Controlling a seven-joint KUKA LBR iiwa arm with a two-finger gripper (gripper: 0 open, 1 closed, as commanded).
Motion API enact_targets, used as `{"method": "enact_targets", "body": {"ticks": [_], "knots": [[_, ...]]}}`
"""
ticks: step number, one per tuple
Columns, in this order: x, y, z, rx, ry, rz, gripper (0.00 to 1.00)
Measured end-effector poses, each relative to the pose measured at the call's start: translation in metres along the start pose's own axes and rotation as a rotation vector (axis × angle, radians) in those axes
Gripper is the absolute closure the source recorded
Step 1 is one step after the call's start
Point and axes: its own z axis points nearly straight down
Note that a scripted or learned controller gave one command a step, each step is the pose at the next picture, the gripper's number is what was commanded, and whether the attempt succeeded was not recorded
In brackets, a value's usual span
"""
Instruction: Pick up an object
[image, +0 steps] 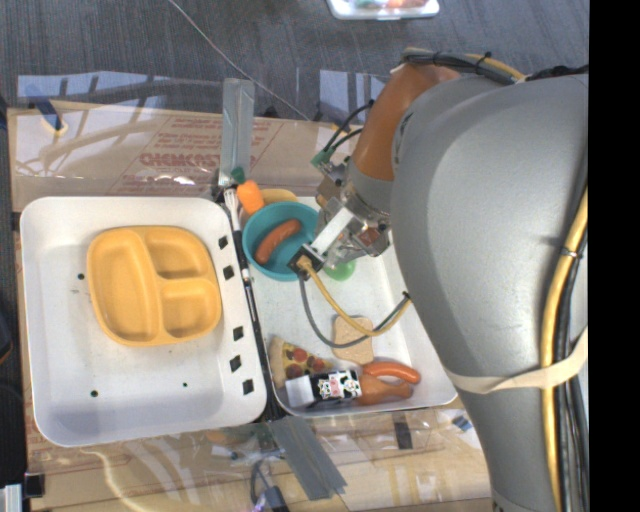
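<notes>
A green object (342, 268) is being overhung by the gripper (355, 238) toward the far side of the right bin (385, 290) (whether the gripper is spread or closed cannot be told). Just left, a sausage (276, 238) is being held in a teal bowl (262, 222). Nearer, a toast slice (352, 335), pizza slice (298, 357) and hot dog (392, 375) are being shown. A yellow divided tray (152, 282) is being carried by the left bin (60, 380).

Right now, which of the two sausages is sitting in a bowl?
The upper sausage, lying in the teal bowl. The other sausage lies loose on the right bin floor beside the black-and-white carton.
</notes>
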Motion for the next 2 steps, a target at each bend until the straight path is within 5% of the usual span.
{"method": "enact_targets", "body": {"ticks": [1, 2], "knots": [[0.048, -0.053, -0.042, 0.001, -0.005, 0.436, 1.0], [0.076, -0.091, -0.064, -0.001, -0.001, 0.408, 1.0]]}}
